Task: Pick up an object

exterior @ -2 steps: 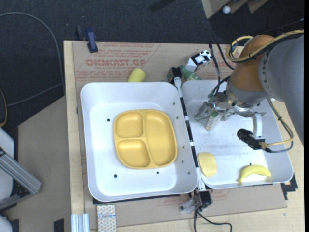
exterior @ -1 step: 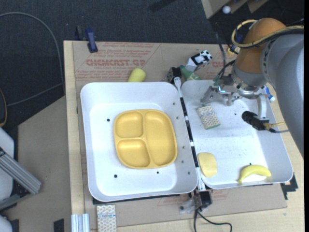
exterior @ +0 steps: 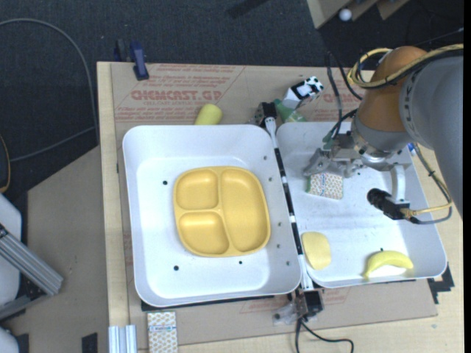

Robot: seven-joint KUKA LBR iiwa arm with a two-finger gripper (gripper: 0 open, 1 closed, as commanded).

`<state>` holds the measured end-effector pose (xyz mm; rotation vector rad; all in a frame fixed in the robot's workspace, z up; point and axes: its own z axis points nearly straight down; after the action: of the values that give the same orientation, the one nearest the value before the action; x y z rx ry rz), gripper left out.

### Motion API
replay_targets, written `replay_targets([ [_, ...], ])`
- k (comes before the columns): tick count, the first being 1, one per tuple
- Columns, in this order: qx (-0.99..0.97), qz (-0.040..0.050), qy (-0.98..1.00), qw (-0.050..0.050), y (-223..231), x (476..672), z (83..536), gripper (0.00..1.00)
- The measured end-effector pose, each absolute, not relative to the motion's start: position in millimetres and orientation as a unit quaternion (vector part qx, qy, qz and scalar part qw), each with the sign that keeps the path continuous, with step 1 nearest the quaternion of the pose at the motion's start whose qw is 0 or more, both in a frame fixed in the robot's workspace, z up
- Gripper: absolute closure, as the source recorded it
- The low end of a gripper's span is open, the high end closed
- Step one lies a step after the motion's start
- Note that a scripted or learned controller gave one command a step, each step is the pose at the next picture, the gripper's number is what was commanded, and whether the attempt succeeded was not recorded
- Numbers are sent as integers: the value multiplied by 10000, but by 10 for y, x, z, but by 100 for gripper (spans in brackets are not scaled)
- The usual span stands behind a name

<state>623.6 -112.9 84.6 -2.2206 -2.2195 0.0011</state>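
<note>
Two white bins sit side by side on the bench, and the arm [exterior: 412, 87] is in over the right bin [exterior: 427, 234], grey with that orange band bright above the wrist. The gripper [exterior: 333, 164] is low over the far-left part of this bin, and right at its tips is a small patterned packet [exterior: 327, 185], pale with speckles. The packet looks to be touching the fingers or just under them, but I cannot tell whether the jaws stand wide or narrow, or whether they have hold of it; the metal blurs together there.

Nearer the camera from the jaws, by the wall between the bins, lies a pale yellow block [exterior: 317, 249]. Further along toward the near right corner rests a banana [exterior: 388, 262], well apart from the jaws. Just right of the jaws, a black stub on a cable [exterior: 385, 202] hangs off the wrist over the bin floor.

Left of the jaws, across the divide, the left bin [exterior: 147, 197] holds a yellow tray [exterior: 221, 210] with three compartments, flat in the middle.

Beyond the bins, on the cardboard [exterior: 176, 87], a small yellow cup [exterior: 208, 114] lies on its side, and a black-and-white thing [exterior: 305, 89] sits just beyond the jaws.
</note>
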Motion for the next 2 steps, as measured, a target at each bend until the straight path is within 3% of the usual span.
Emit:
replay_targets([
  [1,-7070,5,-7072,12,-1039,6193,847,0],
  [2,-7069,1,-7073,9,-1036,6196,945,100],
])
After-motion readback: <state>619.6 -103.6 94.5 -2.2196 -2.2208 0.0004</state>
